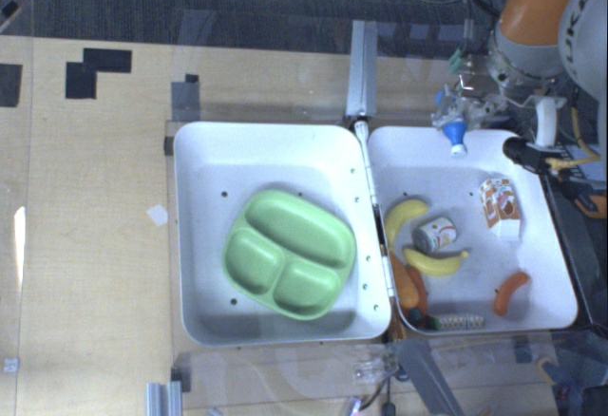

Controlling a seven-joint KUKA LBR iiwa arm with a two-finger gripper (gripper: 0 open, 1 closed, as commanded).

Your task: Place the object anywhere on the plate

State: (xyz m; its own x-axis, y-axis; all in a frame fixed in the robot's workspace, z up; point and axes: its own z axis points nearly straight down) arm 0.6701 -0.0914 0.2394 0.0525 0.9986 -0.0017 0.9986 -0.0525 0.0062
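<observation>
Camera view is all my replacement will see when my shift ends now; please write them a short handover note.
Gripper: at the far edge of the right bin, carrying nothing that I can see; whether the jaws are open is unclear.
Green plate: in the left bin, nothing on it.
In the right bin: two bananas, a small can, a carton, a sausage, a carrot.
Done: nothing placed.
Left: pick an object and set it on the plate.

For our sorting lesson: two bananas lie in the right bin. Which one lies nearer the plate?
The upper banana, curving by the bin's left wall above the can. The lower banana lies below the can, farther from the green plate.
</observation>
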